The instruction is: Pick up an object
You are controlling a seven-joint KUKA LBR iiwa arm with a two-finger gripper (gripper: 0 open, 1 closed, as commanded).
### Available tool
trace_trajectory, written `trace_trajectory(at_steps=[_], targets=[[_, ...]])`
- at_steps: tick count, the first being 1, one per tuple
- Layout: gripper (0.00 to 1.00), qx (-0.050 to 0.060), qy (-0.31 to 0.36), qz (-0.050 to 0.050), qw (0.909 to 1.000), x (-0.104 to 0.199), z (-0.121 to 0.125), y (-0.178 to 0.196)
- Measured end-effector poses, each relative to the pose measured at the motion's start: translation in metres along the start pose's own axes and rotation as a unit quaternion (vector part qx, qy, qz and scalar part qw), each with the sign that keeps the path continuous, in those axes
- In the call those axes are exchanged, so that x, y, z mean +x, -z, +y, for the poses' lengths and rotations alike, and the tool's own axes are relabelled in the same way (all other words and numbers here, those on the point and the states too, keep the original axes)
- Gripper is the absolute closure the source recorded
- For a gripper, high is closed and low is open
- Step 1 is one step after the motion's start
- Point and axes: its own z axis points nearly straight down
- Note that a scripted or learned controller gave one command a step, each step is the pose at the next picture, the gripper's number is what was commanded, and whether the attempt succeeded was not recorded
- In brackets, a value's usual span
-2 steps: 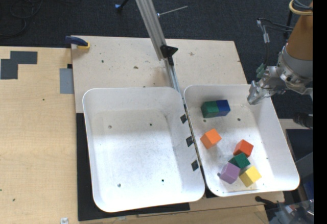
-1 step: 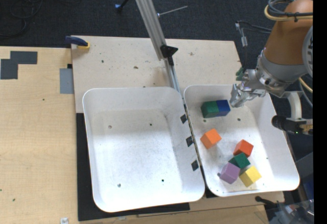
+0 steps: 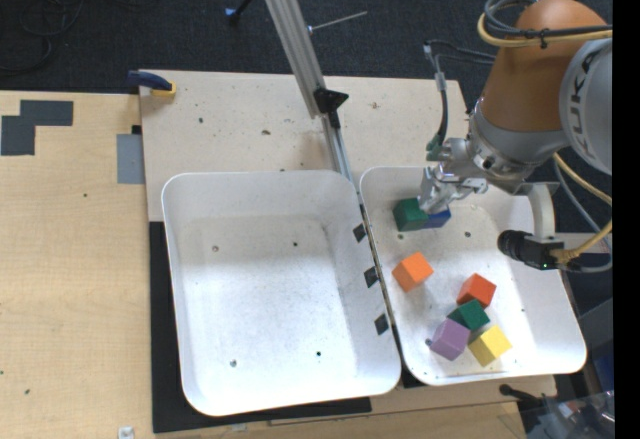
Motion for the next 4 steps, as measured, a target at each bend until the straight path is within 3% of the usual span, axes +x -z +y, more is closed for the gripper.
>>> trace_trajectory(at_steps=[1,2,3,4], targets=[[1.00,0.001,0.000,0.000,1.0000,0.053,-0.016,-0.009],[1.00,0.000,0.000,-0.001,1.0000,0.106,-0.017,-0.007],[1.00,0.001,0.000,-0.001,1.0000,0.149,-0.026,-0.028],[0.00,0.000,-0.003,-0.001,1.0000,0.147,-0.026,-0.026]])
